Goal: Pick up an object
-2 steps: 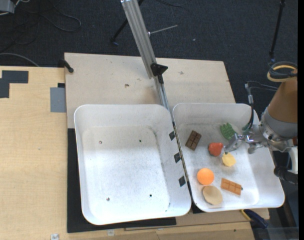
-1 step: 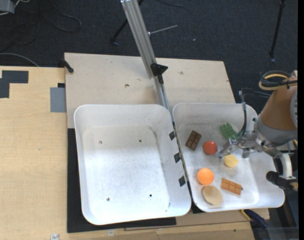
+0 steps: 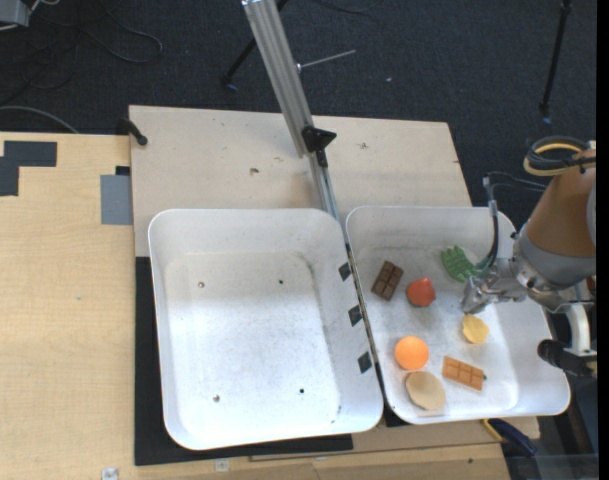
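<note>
Tool (image 3: 476, 298): low inside the right bin (image 3: 544, 393), on an arm (image 3: 559, 230) reaching in from the right, wrist angled down and leftward; finger state cannot be told. Just beside it: green piece (image 3: 457, 262) above-left, yellow piece (image 3: 475, 330) directly below, red piece (image 3: 420, 292) to its left. Further out: brown block (image 3: 387, 280), orange ball (image 3: 412, 353), orange wafer (image 3: 463, 373), tan piece (image 3: 425, 391) near the front wall. Left bin (image 3: 174, 268) adjoins, both on the tabletop (image 3: 214, 158).
</note>
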{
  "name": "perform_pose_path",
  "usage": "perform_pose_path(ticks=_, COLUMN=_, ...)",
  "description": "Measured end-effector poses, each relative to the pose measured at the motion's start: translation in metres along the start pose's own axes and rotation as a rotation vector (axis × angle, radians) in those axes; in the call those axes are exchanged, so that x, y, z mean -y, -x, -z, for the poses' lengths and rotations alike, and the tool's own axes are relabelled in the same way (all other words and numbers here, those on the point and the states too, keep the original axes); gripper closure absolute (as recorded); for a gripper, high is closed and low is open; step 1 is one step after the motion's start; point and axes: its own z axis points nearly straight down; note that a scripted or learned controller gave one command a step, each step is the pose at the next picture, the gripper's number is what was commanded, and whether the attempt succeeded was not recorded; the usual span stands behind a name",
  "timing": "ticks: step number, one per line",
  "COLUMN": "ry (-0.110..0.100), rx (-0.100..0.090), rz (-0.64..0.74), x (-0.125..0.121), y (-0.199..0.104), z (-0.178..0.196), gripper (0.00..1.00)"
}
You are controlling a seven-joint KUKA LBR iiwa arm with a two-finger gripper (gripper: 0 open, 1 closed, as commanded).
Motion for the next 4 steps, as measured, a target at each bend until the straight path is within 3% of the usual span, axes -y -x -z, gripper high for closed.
perform_pose_path(ticks=2, ry=0.004, rx=0.002, rz=0.006, x=-0.001, y=0.003, z=0.107, gripper=1.00)
perform_pose_path(ticks=4, ry=-0.002, rx=-0.002, rz=0.010, x=-0.008, y=-0.103, z=0.112, gripper=1.00)
